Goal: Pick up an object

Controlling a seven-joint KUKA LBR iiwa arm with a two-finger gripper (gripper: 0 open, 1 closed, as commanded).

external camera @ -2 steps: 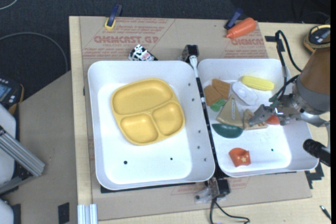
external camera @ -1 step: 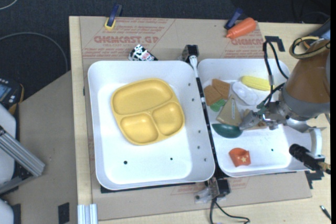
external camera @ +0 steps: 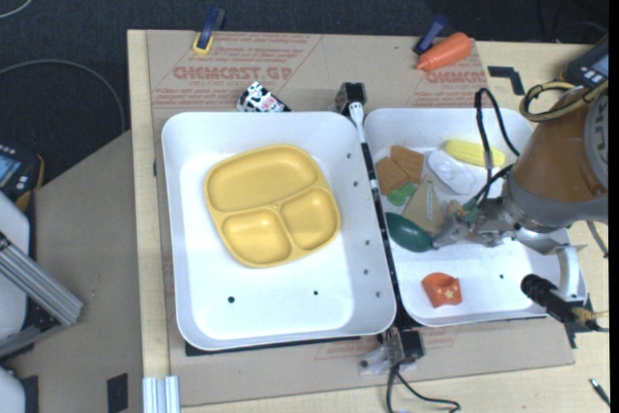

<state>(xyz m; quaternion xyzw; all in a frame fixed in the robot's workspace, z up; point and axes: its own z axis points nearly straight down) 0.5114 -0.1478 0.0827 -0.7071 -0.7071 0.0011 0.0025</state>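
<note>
The gripper (external camera: 455, 229) sits low in the right bin (external camera: 503, 300); whether its fingers are spread or pressed together cannot be told. Touching or just left of them lies a dark green object (external camera: 408, 233). A clear plastic item (external camera: 447, 181) lies just above, with brown pieces (external camera: 398, 171) beyond it to the left and a yellow corn cob (external camera: 472, 152) further up. A red object (external camera: 442, 289) lies below, apart from the fingers. Well left, the left bin (external camera: 193, 305) holds a yellow divided plate (external camera: 271, 205).
</note>
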